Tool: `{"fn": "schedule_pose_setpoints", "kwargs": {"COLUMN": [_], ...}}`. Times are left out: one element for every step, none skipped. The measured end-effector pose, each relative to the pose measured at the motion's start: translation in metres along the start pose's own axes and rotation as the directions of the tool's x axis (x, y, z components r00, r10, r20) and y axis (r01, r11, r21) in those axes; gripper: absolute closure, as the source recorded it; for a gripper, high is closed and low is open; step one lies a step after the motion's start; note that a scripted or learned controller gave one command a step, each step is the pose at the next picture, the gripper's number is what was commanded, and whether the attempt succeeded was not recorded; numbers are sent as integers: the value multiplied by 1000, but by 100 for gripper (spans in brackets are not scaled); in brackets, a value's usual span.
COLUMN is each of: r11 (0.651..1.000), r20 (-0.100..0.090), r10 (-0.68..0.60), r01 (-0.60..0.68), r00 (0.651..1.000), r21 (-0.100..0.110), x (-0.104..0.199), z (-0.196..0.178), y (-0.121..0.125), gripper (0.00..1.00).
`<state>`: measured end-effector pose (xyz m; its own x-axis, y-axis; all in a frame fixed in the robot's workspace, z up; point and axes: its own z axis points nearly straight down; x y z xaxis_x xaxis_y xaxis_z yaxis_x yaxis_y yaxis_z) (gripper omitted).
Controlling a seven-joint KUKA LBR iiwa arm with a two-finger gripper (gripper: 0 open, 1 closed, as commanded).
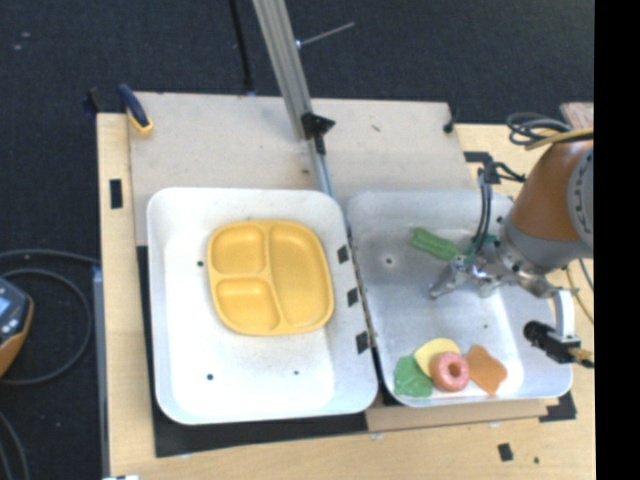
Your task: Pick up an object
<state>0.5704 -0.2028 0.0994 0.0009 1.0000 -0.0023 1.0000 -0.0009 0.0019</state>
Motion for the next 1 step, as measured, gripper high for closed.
{"fn": "schedule_pose_setpoints", "kwargs": {"r11": [1000], "r20": [-1], "r10": [2], "r01": [-2], "r00": [1000], "r21": [-5], "x": [-1], "z": [-14], "y": [2], "gripper": [100]}}
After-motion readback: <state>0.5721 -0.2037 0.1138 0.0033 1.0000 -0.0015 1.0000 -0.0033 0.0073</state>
